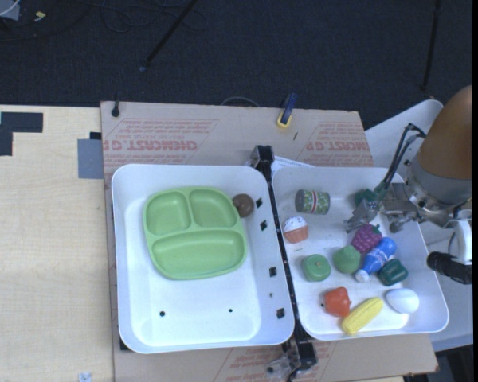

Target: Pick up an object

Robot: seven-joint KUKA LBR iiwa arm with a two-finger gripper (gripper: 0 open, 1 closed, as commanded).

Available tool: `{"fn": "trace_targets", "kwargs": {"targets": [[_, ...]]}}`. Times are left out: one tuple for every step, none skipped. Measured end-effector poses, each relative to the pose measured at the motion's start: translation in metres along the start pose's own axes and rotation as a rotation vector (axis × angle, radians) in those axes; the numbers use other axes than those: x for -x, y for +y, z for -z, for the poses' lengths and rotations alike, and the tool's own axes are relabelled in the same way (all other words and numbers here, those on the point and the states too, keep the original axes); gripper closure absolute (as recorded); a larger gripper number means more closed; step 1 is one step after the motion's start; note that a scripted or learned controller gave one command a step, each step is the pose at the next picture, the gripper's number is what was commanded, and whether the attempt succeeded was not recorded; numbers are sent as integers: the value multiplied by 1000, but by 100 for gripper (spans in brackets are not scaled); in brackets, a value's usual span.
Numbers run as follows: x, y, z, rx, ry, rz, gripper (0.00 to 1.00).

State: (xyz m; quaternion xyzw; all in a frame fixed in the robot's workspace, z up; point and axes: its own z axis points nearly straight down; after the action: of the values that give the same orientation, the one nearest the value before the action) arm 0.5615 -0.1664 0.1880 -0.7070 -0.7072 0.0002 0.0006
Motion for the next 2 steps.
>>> {"fn": "trace_targets", "kwargs": {"targets": [[0, 9, -49, -5, 1, 1, 0], [1, 9, -78, 1, 0, -3, 0]]}}
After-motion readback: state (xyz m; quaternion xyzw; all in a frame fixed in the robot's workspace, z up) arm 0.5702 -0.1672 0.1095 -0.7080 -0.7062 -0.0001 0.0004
